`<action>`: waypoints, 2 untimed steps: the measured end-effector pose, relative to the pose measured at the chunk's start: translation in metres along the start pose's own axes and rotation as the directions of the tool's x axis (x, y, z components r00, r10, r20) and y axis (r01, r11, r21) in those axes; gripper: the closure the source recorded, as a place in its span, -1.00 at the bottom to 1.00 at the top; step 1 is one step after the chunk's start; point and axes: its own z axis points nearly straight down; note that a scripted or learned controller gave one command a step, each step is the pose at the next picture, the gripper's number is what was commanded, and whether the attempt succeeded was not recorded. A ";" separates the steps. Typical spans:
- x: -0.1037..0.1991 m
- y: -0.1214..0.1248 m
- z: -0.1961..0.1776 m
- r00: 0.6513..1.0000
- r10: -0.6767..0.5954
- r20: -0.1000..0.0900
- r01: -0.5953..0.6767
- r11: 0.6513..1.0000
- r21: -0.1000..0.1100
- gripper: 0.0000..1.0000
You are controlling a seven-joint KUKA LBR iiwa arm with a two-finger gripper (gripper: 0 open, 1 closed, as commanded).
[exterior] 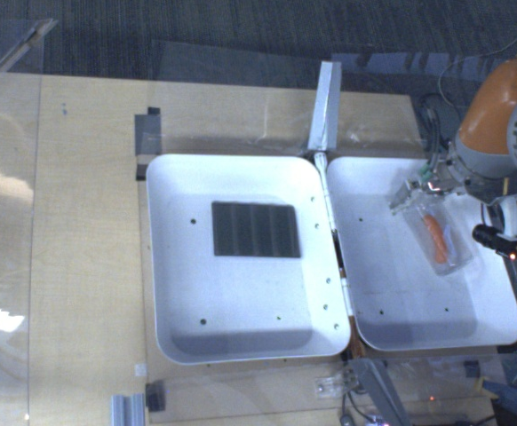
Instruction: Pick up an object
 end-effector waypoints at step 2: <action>-0.003 -0.066 0.007 1.000 -0.022 0.002 0.022 1.000 -0.004 -1.00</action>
